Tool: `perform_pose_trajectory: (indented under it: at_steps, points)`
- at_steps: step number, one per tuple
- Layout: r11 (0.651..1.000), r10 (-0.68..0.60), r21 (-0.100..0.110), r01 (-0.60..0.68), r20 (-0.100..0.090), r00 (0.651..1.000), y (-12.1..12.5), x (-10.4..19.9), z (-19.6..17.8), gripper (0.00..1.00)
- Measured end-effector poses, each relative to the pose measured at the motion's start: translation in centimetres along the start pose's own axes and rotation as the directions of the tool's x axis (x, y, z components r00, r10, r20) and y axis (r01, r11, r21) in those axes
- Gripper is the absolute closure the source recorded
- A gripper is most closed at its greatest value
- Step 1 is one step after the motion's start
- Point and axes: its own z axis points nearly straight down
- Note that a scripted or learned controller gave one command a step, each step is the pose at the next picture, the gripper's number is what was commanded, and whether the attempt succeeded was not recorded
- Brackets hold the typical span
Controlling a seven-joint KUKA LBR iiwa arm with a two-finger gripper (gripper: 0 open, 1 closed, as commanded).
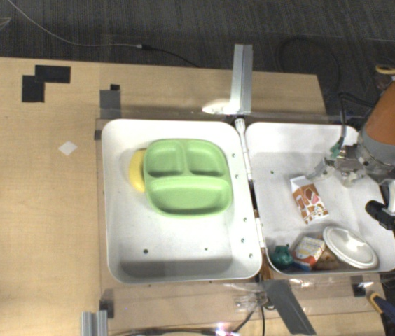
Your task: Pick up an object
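**Desk:** Run me through the bench as it stands.

**Operator:** Item one, the left bin (176, 257): it holds a green divided plate (185, 176), lying flat towards the far half, with a yellow thing (136, 171) poking out from under its left edge. Might be a banana, though I can't say for sure.

Item two, the right bin (281, 152): a small red-and-white packet (309, 200) lies near the middle. Along the near edge I log a white lid or dish (350, 247), a small carton (308, 249) just beside it, and a blue-green thing (281, 256) in the near left corner.

Item three, the arm (393, 121): it reaches in over the far right of the right bin. My gripper (342, 165) sits up and to the right of the packet, apart from it.

**Desk:** Open or closed? Got anything?

**Operator:** I cannot tell how it is set; the tip is too small and cluttered from this angle. I see nothing held in it.

**Desk:** So progress?

**Operator:** By my reckoning, nothing is picked yet. Every object lies in a bin. The packet looks the nearest candidate. The descent, the grasp and the lift all remain.
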Motion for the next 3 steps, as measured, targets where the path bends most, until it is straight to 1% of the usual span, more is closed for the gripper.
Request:
perform_pose_trajectory:
  at_steps: [1, 2, 3]
  points:
    - [0.982, -0.191, -0.006, 0.191, 0.001, 0.982, -5.8, 10.2, -0.2, 0.00]
    - [0.912, -0.410, -0.001, 0.410, 0.003, 0.912, -5.1, 2.9, -7.4, 0.00]
    - [0.845, -0.534, 0.000, 0.534, 0.002, 0.845, -4.6, 6.9, -0.5, 0.00]
